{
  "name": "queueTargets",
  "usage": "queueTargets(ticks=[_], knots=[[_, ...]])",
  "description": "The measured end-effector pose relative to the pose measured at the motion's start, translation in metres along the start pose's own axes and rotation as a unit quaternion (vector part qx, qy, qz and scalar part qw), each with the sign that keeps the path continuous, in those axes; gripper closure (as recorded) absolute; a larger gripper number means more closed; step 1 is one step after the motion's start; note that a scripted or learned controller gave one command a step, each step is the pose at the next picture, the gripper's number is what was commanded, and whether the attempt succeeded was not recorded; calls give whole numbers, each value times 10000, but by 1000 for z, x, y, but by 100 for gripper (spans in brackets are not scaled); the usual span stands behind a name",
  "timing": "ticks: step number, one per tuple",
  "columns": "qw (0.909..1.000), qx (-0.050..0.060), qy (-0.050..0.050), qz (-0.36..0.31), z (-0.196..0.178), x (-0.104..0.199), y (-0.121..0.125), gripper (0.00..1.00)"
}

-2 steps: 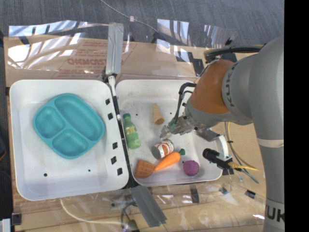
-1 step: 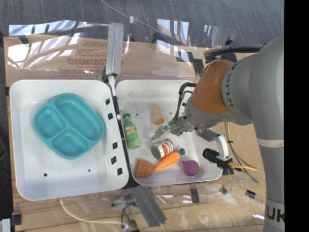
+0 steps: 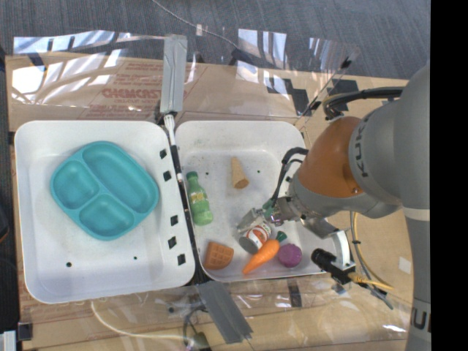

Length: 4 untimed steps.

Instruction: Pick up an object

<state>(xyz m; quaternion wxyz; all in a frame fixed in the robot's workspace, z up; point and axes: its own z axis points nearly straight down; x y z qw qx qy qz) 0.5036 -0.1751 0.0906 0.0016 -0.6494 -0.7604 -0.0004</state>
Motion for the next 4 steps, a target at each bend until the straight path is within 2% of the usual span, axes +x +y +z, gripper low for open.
queueTargets(ticks=[1,2,3,4], knots=[[10000,14,-3,-15,-7,-2,1,100],[9963,-20,-25,-863,-153,8,-23,100],[9995,56,30,-300,-14,-30,-34,100],[9992,12,3,-402,-29,-24,-31,100]])
